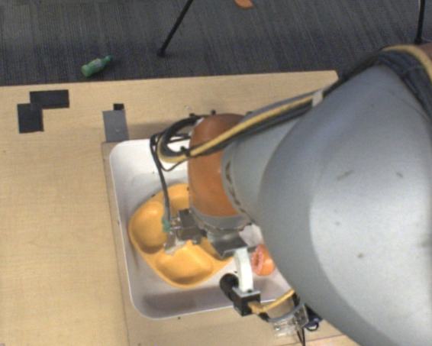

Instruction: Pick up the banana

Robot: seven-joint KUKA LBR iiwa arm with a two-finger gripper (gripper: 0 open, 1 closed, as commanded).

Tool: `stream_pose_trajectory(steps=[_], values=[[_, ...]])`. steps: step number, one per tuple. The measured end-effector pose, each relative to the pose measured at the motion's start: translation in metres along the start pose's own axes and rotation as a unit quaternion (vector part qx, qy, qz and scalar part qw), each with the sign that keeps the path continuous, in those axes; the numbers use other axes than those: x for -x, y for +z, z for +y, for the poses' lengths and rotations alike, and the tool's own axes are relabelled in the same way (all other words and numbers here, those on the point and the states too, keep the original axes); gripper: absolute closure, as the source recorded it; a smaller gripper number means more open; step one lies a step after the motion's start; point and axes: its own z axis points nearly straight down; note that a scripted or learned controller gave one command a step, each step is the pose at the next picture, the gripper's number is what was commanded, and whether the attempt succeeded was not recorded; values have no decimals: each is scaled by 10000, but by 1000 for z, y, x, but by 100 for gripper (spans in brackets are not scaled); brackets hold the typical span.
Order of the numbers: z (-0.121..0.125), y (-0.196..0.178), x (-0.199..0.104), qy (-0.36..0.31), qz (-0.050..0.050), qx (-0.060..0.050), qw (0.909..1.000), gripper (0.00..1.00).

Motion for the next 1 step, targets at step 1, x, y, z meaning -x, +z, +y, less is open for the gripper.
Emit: stream_pose_trajectory(steps=[1], values=[[1,-11,-1,-38,8,15,10000,100]])
